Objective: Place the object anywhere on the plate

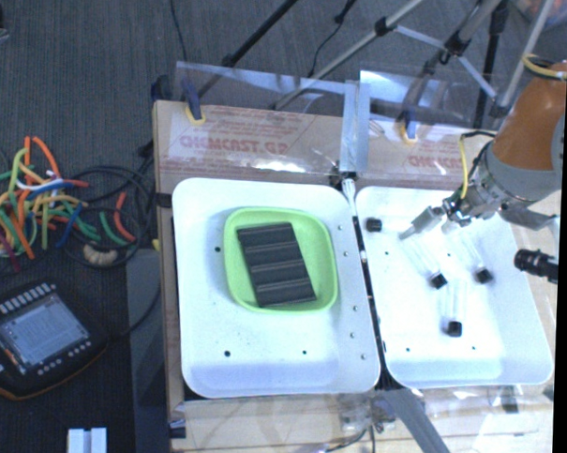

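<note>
A dark grey ridged rectangular block (277, 263) lies flat on the green plate (233, 266), in the middle of the left white bin (259, 361). It fills most of the plate and is turned slightly. My gripper (449, 239) hangs over the back of the right bin (503, 362), well to the right of the plate and apart from the block. The gripper is blurred and pale against the white bin. The arm's orange band (537, 115) rises above it at the upper right.
Several small black pieces (438, 280) lie scattered in the right bin. A raised rim (357, 271) divides the two bins. Off the bench to the left are a bundle of coloured cables (41, 196) and a teach pendant (35, 337). Tripod legs stand behind.
</note>
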{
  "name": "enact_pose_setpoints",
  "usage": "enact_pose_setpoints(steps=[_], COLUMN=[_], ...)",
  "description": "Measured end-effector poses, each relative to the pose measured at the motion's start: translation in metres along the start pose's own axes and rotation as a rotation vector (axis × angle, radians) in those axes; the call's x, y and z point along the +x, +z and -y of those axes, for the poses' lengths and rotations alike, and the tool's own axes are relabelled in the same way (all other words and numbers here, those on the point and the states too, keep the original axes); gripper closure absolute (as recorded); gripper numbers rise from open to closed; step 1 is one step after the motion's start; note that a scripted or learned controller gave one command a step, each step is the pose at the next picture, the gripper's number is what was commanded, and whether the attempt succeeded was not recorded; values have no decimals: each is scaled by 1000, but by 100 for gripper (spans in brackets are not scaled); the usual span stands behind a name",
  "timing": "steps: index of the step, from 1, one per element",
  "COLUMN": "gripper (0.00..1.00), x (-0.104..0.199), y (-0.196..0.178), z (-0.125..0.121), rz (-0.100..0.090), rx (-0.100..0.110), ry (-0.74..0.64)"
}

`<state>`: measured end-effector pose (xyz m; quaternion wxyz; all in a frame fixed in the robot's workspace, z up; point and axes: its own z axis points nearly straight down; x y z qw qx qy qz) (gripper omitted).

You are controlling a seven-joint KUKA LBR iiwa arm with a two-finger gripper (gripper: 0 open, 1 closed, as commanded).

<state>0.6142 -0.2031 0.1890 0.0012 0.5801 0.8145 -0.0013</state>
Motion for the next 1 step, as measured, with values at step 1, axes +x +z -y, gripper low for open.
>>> enact_pose_setpoints(steps=[1], gripper=[0], x=[0], y=[0], z=[0], rz=[0], rx=[0], ry=[0])
